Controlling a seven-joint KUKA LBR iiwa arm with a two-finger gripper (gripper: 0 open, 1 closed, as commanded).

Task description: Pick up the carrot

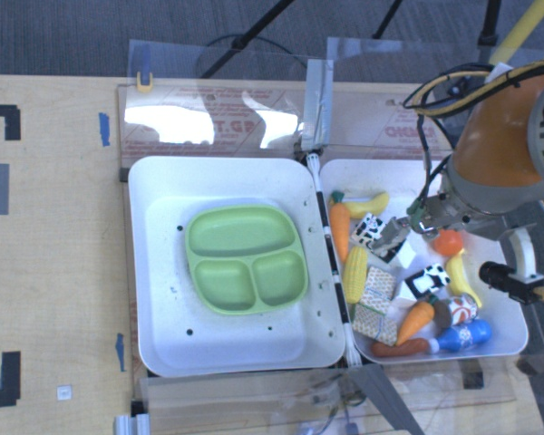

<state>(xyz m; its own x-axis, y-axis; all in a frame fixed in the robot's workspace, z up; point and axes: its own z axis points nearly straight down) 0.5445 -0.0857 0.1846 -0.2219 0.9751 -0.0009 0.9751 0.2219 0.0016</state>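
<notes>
Nearest to me, at the front rim of the right-hand white bin (517, 338), a red sausage-shaped toy (401, 348) is lying beside a blue and white plastic bottle (461, 337), both well below the gripper (401, 234). Just up from them a small orange carrot with a pointed tip (414, 317) is leaning across a checkered fabric pouch (374, 299).

The grey arm with its orange band (499, 143) is reaching in from the right, and the gripper is hanging low over the middle of that bin. Whether it is open or closed, I cannot tell from here; nothing is visibly caught in it. A black-and-white cow-patterned toy (370, 230) is sitting just beside the gripper's left.

A longer orange carrot (341, 230) is lying further left of the tool, along the bin's inner wall, with a yellow corn cob (354, 275) below it. An orange ball (449, 242) is sitting to the gripper's right, and a yellow banana (459, 279) is curving down below that.

Far to the left of the tool, a green three-compartment plate (246, 258) is resting in the left white bin (154, 243).
</notes>
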